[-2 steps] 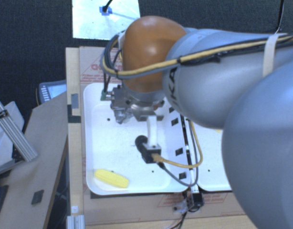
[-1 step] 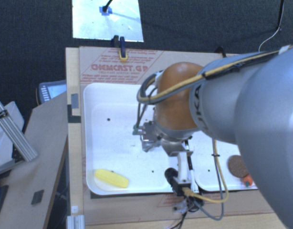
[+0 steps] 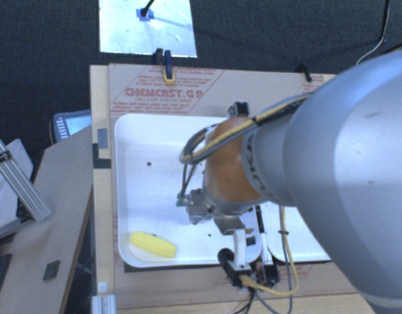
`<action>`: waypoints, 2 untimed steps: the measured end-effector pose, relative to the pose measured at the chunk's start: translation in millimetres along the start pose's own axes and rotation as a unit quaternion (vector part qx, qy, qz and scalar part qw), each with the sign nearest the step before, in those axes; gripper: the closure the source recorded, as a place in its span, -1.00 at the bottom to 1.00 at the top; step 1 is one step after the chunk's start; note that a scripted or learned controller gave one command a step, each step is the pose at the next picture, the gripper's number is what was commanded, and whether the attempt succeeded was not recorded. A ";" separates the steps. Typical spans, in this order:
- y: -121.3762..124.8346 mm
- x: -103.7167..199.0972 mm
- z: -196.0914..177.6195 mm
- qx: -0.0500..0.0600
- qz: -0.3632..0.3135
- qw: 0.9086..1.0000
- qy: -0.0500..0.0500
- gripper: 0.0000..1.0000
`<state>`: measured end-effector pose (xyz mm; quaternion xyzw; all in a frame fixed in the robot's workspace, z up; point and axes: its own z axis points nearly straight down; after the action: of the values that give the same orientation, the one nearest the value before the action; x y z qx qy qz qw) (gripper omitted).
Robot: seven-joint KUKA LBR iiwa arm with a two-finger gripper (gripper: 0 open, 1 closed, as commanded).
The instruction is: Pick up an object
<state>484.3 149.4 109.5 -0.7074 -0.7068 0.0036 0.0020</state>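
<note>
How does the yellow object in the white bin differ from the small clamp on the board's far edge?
The yellow object lies in the bin, near its front edge; the clamp sits outside, on the far edge of the board. The yellow object is long and all yellow; the clamp is smaller, black above and yellow below. Both show yellow.

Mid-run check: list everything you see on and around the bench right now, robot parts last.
yellow object: 1, yellow, bin's near-left corner.
white bin: 1, white, on the board, partly behind the arm.
board: 1, pale with red print, under the bin.
clamp: 1, yellow and black, board's far edge.
sheet: 1, silvery, beyond the board.
arm: 1, grey with orange band, from the right.
gripper: 1, grey, over the bin, apart from the yellow object.
</note>
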 end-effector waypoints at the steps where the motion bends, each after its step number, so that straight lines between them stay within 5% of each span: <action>1: 2.2 53.6 -78.4 -0.007 -0.005 1.000 0.004 1.00; 2: 87.6 83.1 -54.3 -0.007 -0.003 1.000 0.002 1.00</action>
<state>572.4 232.5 162.9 -0.7051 -0.7091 -0.0027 -0.0016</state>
